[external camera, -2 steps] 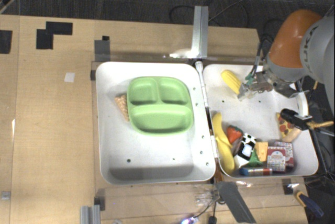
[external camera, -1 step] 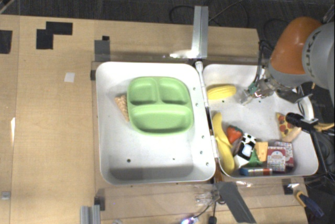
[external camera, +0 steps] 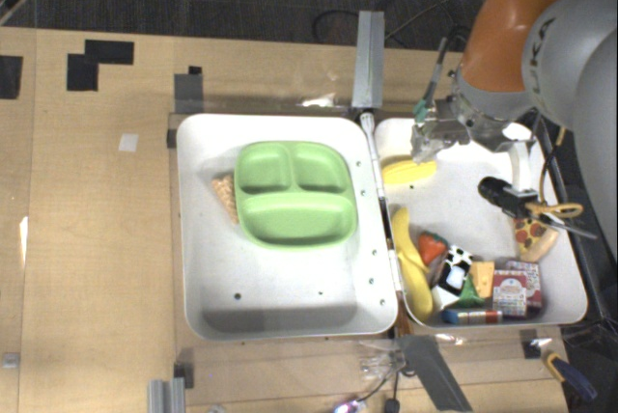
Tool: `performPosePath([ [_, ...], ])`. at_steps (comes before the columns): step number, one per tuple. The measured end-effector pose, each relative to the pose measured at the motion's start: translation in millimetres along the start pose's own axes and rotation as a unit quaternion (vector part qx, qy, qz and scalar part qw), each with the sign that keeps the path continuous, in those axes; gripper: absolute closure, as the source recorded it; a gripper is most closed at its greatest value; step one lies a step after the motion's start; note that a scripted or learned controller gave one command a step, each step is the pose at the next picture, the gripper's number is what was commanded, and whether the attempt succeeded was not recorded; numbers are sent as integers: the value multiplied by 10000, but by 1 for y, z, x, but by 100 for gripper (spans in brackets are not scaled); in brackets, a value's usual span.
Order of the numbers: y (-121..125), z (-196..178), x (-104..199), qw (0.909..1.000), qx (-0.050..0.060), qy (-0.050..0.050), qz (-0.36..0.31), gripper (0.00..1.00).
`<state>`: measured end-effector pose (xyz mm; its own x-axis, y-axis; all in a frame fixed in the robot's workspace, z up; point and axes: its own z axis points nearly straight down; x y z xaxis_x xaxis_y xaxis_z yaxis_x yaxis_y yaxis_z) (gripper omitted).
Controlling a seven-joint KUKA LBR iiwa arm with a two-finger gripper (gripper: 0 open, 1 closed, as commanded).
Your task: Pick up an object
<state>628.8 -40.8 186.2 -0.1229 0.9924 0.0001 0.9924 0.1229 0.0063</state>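
— Right, I'm on the feed, starting at the near edge. What have you got in the right bin [external camera: 575, 297]?

— Its near corner is crowded. A red-and-blue marker [external camera: 473, 316] lies along the front wall, a small red box [external camera: 517, 291] sits just behind it, and a black-and-white die-like piece [external camera: 451, 270] is wedged beside a green-and-yellow block [external camera: 480, 282]. A long banana [external camera: 409, 261] runs up the bin's left wall, with a small red-orange piece [external camera: 431, 249] touching it.

— And on the right-hand side of that bin?

— A pizza-slice toy [external camera: 532, 238], and just past it scissors with orange handles [external camera: 541, 207], black blades pointing left.

— Left bin [external camera: 208, 305]?

— I see a green divided plate [external camera: 294, 192] sitting in the middle, with a tan, grainy item [external camera: 225, 197] poking out from under its left edge.

— Now the arm.

— Further back, the tool [external camera: 426, 147] hangs over the far-left part of the right bin, directly above a short yellow object [external camera: 408, 174] that lies against the bin's left wall. From this angle I can't tell whether it's spread or closed, and I can't say it's touching the yellow object. Behind it, the orange band [external camera: 510, 25] and grey arm [external camera: 579, 44] come in over the worktop [external camera: 87, 208] from the far right.
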Motion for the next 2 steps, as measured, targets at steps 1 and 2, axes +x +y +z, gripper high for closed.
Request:
performPosePath([
  [1, 0, 0, 0, 10000, 2, -2, -3, 0],
  [2, -24, 70, -43, 9997, 14, -3, -235, 0],
])
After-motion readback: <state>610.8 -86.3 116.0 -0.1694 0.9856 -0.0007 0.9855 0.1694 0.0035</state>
